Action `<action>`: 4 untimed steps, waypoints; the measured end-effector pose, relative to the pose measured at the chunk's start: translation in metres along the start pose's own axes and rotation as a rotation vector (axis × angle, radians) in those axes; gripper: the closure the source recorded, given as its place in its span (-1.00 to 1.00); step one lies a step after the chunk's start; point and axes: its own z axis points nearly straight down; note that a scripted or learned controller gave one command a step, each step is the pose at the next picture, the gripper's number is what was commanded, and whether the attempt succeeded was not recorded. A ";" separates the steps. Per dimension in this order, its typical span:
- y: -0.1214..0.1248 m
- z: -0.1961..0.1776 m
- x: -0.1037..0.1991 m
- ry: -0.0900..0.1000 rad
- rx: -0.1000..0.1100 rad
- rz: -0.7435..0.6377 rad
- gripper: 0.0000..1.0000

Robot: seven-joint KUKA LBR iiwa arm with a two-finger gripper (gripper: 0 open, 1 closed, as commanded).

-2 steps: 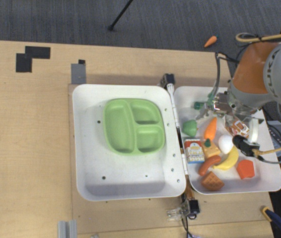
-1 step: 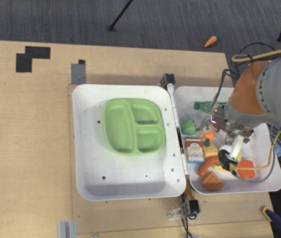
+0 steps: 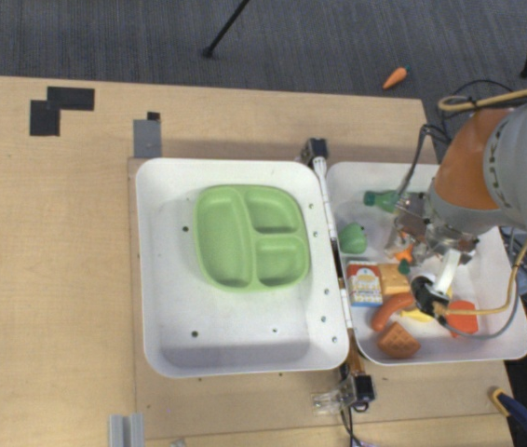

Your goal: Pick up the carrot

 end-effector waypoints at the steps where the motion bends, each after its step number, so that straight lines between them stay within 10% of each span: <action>1: -0.002 -0.086 0.054 -0.006 0.007 0.571 1.00; 2: 0.027 0.012 0.004 -0.005 0.004 0.500 1.00; 3: 0.026 0.013 0.005 -0.005 0.005 0.499 -1.00; 4: 0.020 0.013 0.008 -0.005 0.004 0.418 -1.00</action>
